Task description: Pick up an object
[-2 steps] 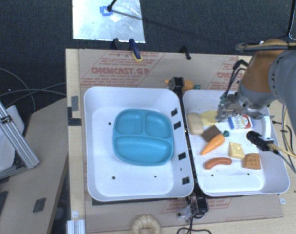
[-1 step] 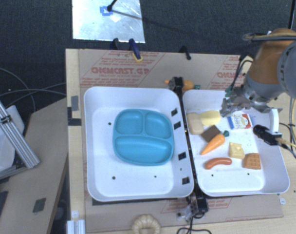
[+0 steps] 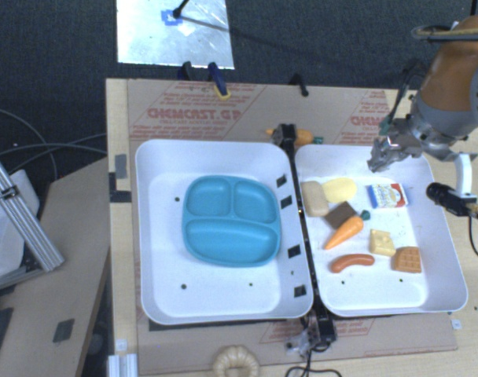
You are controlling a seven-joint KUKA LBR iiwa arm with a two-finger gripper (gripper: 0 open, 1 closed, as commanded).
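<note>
The right bin (image 3: 439, 289) holds several toy foods: a yellow lemon-like piece (image 3: 340, 188), a beige bread piece (image 3: 314, 198), a brown block (image 3: 342, 214), an orange carrot (image 3: 344, 232), a red sausage (image 3: 352, 262), a cheese cube (image 3: 382, 243), a waffle (image 3: 407, 259) and a red-white-blue carton (image 3: 387, 195). My gripper (image 3: 380, 159) hangs over the bin's far side, just above and behind the carton, with nothing seen between its fingers.
The left bin (image 3: 160, 289) holds a blue divided plate (image 3: 230, 219). A black divider (image 3: 295, 218) runs between the bins. A yellow object (image 3: 302, 137) lies behind the bins. A beige ring (image 3: 237, 362) sits at the bench's front edge.
</note>
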